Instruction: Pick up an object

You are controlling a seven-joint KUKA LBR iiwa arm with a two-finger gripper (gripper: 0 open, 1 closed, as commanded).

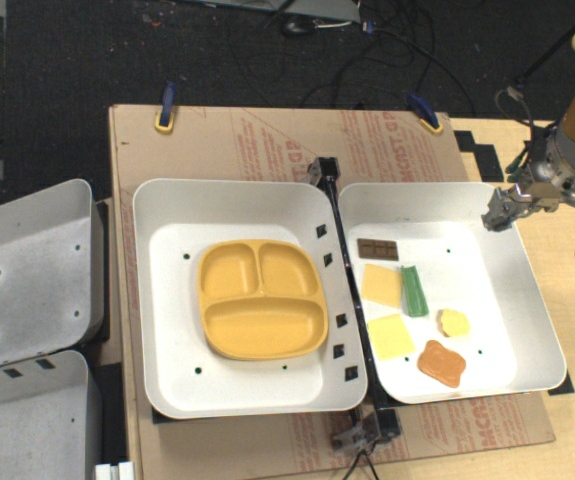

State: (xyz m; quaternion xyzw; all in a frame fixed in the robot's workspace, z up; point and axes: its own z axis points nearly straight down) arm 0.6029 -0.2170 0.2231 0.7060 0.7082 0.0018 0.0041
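Red print runs across the brown cardboard sheet (267, 133) under both bins; it is upside down from this angle and not legible as words. Two blue clamps (166, 107) pin the sheet's far edge.

Left shallow white bin (157, 268): one yellow plastic plate with three compartments (263, 299), sitting about centre, nothing in the compartments.

Right shallow white bin (512, 268): five small pieces grouped in its left and near part. A dark brown flat bar (376, 250) lies farthest back; nearer, a pale yellow square slab (382, 285) touches a green stick (413, 291) on its right. A second yellow square (390, 336) lies nearer still, then a small yellow lump (454, 323) and an orange-brown lump (442, 363) (nearest of all).

The gripper (499, 215) hangs over the right bin's far right rim, well apart from the pieces; jaw opening cannot be told.
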